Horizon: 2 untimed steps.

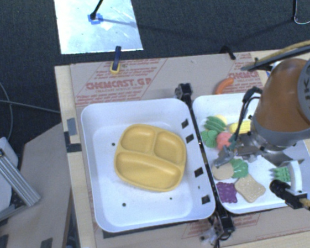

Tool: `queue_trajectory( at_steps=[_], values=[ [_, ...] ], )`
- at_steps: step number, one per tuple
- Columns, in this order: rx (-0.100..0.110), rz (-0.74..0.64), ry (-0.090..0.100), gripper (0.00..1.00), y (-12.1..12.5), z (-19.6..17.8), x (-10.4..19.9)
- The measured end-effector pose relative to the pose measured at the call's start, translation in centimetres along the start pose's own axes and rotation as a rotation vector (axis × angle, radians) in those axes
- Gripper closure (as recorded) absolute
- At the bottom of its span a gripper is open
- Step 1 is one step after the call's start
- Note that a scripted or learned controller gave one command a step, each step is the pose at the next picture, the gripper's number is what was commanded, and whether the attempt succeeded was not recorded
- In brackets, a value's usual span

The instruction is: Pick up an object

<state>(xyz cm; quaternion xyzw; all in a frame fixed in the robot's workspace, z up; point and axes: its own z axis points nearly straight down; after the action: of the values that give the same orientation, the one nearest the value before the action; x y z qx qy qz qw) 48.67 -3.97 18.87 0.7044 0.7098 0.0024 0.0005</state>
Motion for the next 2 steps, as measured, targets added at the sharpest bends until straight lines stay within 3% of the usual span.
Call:
queue_trajectory(
  at_steps=[2],
  values=[
    [0.003,0.001,-0.001,0.0,0.1,0.5,2.3]
  ],
)
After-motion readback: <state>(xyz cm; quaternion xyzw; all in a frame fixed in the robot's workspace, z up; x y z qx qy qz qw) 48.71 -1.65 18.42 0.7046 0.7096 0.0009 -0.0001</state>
